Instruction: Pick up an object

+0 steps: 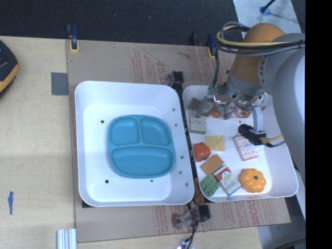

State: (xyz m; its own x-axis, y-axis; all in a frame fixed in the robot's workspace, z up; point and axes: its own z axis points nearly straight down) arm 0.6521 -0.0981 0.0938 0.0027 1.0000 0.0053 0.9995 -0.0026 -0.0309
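Below the gripper (226, 109), in the right bin (282, 188), lie small toy foods: a flat yellow square (215, 142), a rounded red lump (201, 151), a brown tile (211, 165) and a ribbed orange pumpkin (252, 180). Left of it, a smooth blue divided plate (141, 146) fills the left bin (88, 180). Whether it grips anything cannot be told.

Grey arm (282, 87), orange band (262, 35)

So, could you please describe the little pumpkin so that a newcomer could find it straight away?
Look in the right bin, the one crowded with small items. The pumpkin sits near its front edge, just right of a small red-and-white carton. It is the only round, ribbed, orange thing among flat pieces.
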